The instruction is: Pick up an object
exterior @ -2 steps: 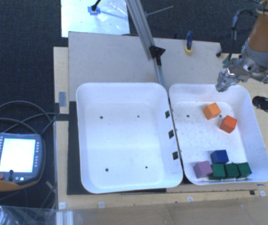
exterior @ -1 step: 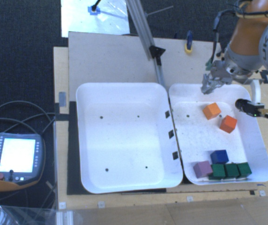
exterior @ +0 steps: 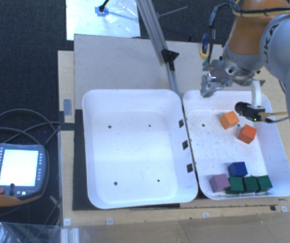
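The right bin [exterior: 283, 158] holds several small blocks. An orange block [exterior: 229, 119] and a red-orange block [exterior: 246, 133] lie near its far right part. A blue block [exterior: 237, 168], a purple block [exterior: 218, 182] and a row of green blocks [exterior: 250, 184] sit along its near edge. My gripper [exterior: 208, 88] hangs over the far left corner of the right bin, left of and beyond the orange block, apart from every block. Nothing shows beneath it.
The left bin [exterior: 87, 135] stands beside the right one, with black clips [exterior: 185, 144] on the shared rim. A slanted metal pole [exterior: 152, 24] ends near the bins' far edge. A small black device [exterior: 249, 110] with a green light hangs off the wrist. A teach pendant [exterior: 15, 173] lies at far left.
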Robot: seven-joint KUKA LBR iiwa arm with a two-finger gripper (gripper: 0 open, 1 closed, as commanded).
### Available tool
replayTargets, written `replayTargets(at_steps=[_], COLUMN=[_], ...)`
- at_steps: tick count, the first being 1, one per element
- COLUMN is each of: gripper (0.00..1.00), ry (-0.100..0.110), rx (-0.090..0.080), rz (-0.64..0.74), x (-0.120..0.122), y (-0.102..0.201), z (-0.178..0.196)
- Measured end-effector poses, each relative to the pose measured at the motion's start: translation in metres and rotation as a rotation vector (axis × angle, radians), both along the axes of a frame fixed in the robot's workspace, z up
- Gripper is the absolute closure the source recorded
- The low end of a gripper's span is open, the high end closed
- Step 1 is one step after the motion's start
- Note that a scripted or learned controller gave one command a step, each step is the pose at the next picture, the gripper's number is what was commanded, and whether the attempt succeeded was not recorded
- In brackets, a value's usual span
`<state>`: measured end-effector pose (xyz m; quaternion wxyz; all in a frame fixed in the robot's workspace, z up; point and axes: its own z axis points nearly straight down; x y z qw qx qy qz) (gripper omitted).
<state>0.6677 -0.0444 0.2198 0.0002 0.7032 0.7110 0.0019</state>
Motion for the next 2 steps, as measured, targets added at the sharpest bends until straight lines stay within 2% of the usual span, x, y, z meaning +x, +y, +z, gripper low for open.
replayTargets(at_steps=[1,2], gripper=[1.00,1.00], ry=[-0.001,0.002], rx=[0.000,0.000], rz=[0.000,-0.001], x=[0.007,0.003], y=[0.052,0.103], z=[0.005,-0.003])
